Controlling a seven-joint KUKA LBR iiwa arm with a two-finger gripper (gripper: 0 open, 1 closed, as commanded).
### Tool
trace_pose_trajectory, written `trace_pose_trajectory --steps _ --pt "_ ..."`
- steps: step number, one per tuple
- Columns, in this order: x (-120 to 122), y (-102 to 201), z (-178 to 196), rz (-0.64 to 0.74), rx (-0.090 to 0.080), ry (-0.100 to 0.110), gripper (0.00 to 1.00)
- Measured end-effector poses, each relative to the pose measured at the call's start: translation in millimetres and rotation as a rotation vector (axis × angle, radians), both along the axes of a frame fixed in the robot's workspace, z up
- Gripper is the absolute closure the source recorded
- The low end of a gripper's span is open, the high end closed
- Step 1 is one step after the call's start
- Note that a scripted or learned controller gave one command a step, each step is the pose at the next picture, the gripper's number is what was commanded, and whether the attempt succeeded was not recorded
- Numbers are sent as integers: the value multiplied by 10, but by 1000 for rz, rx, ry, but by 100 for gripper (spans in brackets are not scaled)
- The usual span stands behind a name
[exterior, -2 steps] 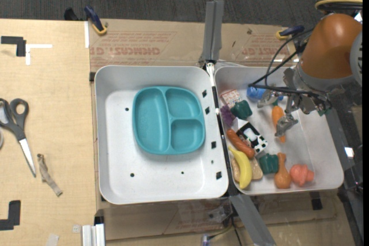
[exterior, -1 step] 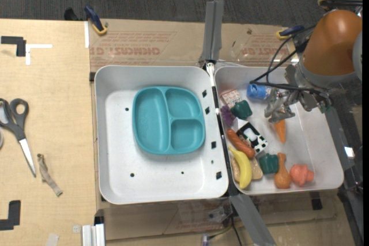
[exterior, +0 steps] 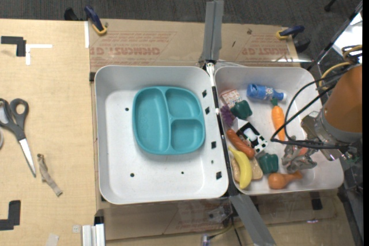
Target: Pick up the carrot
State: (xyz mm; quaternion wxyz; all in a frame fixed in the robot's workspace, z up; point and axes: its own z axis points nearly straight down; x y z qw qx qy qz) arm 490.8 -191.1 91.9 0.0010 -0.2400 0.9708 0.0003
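The carrot [exterior: 278,119], a small orange tapered piece, lies in the right bin [exterior: 300,75] just below a blue bottle [exterior: 264,92]. My gripper [exterior: 297,158] hangs low over the front right part of that bin. It is nearer the front edge than the carrot and a little to its right, and apart from it. Black cables loop from the wrist across the carrot's right side. Nothing shows as held. An orange rounded toy [exterior: 281,180] lies just in front of the gripper.
The right bin also holds a banana [exterior: 242,167], an orange-red long toy [exterior: 241,143], green pieces [exterior: 267,163], a black-and-white cube [exterior: 251,135] and a purple item [exterior: 229,118]. A teal divided plate [exterior: 169,121] sits in the left bin [exterior: 115,181]. Scissors [exterior: 20,129] lie on the bench, left.
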Motion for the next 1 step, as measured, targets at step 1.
trace_pose_trajectory --steps 1 --pt "7 2 5 1 0 -2 0"
